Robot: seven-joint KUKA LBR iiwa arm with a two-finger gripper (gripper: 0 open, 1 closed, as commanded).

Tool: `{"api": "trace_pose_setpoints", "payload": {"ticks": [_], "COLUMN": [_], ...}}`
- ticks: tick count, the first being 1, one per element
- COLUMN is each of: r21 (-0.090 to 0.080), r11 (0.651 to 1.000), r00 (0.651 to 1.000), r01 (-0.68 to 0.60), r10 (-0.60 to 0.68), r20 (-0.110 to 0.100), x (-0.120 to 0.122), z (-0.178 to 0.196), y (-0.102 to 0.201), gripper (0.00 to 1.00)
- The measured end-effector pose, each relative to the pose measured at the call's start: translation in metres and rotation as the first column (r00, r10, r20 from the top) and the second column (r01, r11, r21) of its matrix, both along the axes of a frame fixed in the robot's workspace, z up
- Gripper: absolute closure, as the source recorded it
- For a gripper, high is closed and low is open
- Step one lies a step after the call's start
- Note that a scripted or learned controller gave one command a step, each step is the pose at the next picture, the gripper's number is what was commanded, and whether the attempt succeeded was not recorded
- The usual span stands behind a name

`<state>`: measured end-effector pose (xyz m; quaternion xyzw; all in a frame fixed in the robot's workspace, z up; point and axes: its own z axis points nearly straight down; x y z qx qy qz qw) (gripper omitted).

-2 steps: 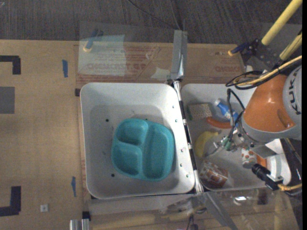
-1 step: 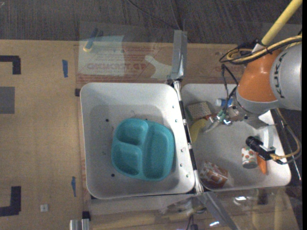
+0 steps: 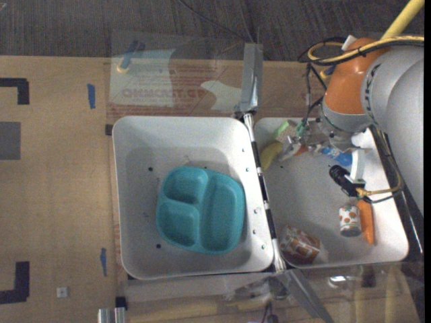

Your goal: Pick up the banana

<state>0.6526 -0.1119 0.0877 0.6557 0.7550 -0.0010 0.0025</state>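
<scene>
The yellow banana (image 3: 269, 155) lies in the right bin's far left corner, against the wall that divides the two bins. My gripper (image 3: 294, 147) hangs low over that corner, just right of the banana and very close to it. I cannot tell whether it touches the banana. The grey arm with its orange band (image 3: 350, 93) reaches in from the upper right and hides the bin's far right part.
A green item (image 3: 282, 128) sits just behind the banana. The right bin (image 3: 316, 197) also holds a blue item (image 3: 341, 157), a small patterned cup (image 3: 349, 219), an orange carrot (image 3: 367, 222) and a reddish patterned cup (image 3: 300, 244). A teal divided plate (image 3: 200, 208) lies in the left bin (image 3: 135, 147).
</scene>
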Motion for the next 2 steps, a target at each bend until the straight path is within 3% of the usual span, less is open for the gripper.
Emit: {"api": "trace_pose_setpoints", "payload": {"ticks": [1, 2], "r21": [-0.005, -0.001], "r11": [0.994, 0.994], "r00": [0.994, 0.994], "r01": [-0.11, -0.111], "r10": [0.11, 0.111], "r20": [-0.016, -0.007], "x": [0.009, 0.011], "z": [0.0, 0.011], "y": [0.006, 0.01], "gripper": [0.0, 1.0]}}
